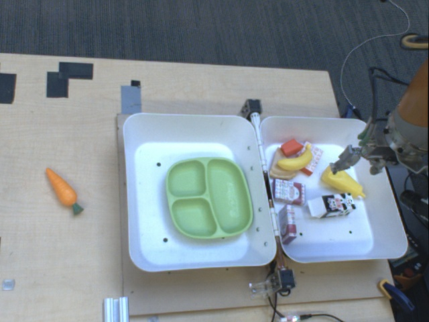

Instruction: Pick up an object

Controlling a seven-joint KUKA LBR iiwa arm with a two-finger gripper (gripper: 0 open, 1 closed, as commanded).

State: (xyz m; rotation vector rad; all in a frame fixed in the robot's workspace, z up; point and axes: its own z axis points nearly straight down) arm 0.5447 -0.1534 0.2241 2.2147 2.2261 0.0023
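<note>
My gripper (360, 163) hangs over the right side of the right bin (382, 247), its two dark fingers spread open with nothing between them. Just below and left of it lies a yellow fruit-shaped toy (343, 182). Further left a yellow banana (295, 161) rests against a red block (293, 146). A white and black packet (332, 205) lies in front of the yellow toy. Two red and white cartons (288, 192) (288, 224) sit along the bin's left wall.
The left bin (144, 180) holds a green divided plate (208, 198). An orange carrot (62, 189) lies on the bench far to the left. A metal clamp (252, 107) stands at the back between the bins. Cables run at the right edge.
</note>
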